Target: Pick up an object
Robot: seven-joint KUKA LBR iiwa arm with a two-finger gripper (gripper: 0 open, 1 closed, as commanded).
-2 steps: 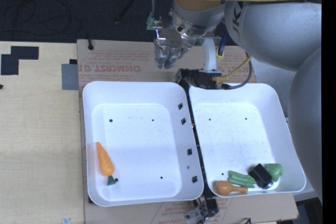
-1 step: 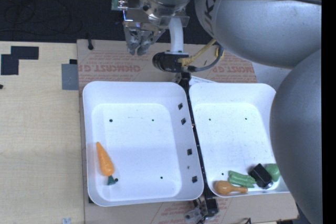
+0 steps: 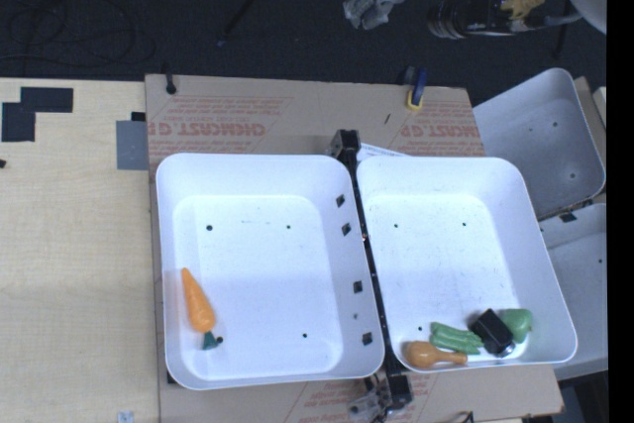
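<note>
Dark floor and loose cables are filling the far background, and in front of them a cardboard-covered bench is carrying two white bins side by side. Lying by the left bin's near left corner is a toy carrot, orange with a small green stub at its near end, well apart from everything else; it is probably the easiest pick. It is looking like light, stiff moulded plastic, smooth and likely slippery, so closing across its thick middle should be holding better than pinching the tapered tip. Over in the right bin's near right corner, a green pod, a black block, a green lump and an orange-brown pear shape are crowding together, touching. High beyond the far edge, the gripper is hanging with nothing between its fingers; how wide they are standing I cannot tell.
</note>
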